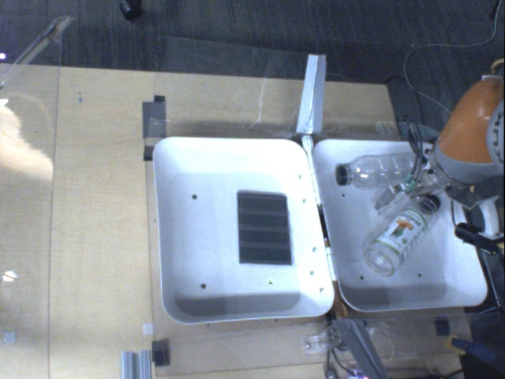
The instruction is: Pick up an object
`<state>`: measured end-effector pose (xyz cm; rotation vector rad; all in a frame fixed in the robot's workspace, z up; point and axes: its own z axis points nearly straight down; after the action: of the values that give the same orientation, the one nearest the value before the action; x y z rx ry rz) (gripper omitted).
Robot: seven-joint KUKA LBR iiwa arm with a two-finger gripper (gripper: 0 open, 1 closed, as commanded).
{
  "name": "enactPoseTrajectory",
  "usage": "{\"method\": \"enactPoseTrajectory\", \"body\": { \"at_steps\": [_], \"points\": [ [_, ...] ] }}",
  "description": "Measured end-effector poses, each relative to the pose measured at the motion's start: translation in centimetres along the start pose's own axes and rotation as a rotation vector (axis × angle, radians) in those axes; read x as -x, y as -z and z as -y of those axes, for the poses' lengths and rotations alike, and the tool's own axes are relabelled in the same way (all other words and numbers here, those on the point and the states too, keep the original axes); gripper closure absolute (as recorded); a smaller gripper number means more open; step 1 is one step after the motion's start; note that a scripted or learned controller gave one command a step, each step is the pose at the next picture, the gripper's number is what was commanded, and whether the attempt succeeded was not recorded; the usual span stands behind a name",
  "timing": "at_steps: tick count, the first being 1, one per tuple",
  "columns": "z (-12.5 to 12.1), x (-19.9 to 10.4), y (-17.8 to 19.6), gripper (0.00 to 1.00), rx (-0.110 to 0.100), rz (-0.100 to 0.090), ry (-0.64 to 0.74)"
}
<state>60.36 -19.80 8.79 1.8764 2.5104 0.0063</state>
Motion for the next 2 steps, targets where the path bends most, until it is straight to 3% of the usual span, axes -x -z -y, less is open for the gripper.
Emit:
{"method": "enactPoseTrajectory", "body": {
  "at_steps": [1,2],
  "points": [
    [4.8,-0.6,0.1,0.00,0.002,0.001,0.067],
    [8.1,-1.6,0.2,0.00,0.004,0.002,0.081]
  ]
}}
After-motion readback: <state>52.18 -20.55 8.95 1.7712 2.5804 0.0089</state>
